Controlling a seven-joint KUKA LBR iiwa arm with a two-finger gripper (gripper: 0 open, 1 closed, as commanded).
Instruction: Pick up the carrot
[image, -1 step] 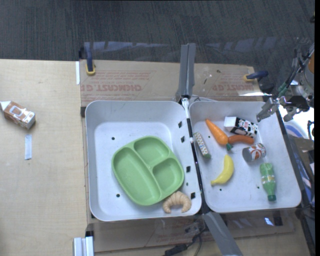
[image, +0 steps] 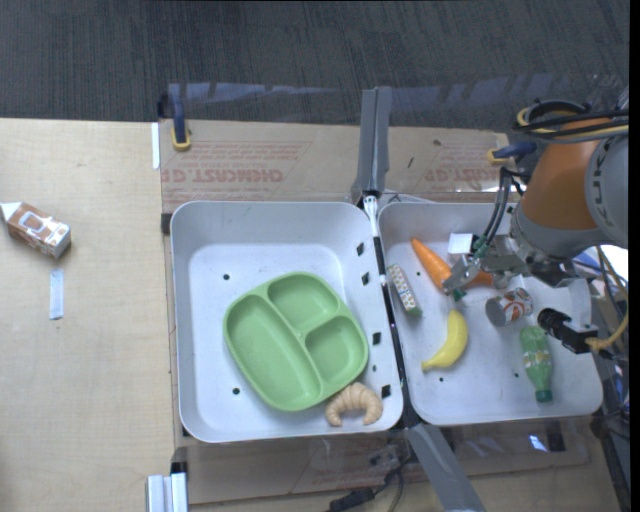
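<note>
My gripper (image: 462, 282) is down in the right bin (image: 500, 405), its tip right at the lower end of the carrot (image: 432, 260). From this slanted view I can't tell how its grip stands or whether anything is caught, since the wrist covers most of it. The carrot lies near the bin's upper left, slanting toward the divider, with the small striped bar (image: 403, 289) just beside it and the banana (image: 448, 342) below. My worry is an off-centre grip: pinching only the tapered end could let the carrot swing or slip out on the lift. A crushed can (image: 510, 305) and a green bottle (image: 536, 362) sit close to the wrist, so a sideways correction could knock them.
</note>
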